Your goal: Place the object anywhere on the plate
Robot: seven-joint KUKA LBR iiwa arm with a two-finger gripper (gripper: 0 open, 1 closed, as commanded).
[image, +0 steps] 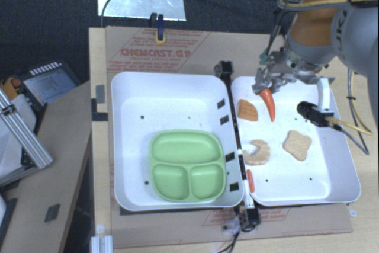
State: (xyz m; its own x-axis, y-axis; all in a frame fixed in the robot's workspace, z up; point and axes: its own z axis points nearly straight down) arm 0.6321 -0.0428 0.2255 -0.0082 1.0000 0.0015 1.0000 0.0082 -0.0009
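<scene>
Camera view: jaws [266, 89] grasping the top end of an orange carrot-like piece [270, 105], which hangs down tilted over the upper left of the right bin [340, 178], apparently lifted clear of the floor, though contact is hard to tell. Risk: the grip is only on the tip, so the carrot could swing or slip out during the carry over the divider between the bins, landing in the right bin or on the left bin [127, 127] floor rather than the green plate [186, 172]. The plate sits low in the left bin, well apart from the jaws, so a long traverse. Its raised compartment ridges could make the piece roll or rest half off. Other items in the right bin: orange wedge [247, 110] just beside the carrot, ring-shaped piece [257, 152], tan slice [296, 144]. Arm pose: reaches in from the right, orange band [323, 6] above the wrist, wrist bent down toward the bin's upper left corner.
</scene>
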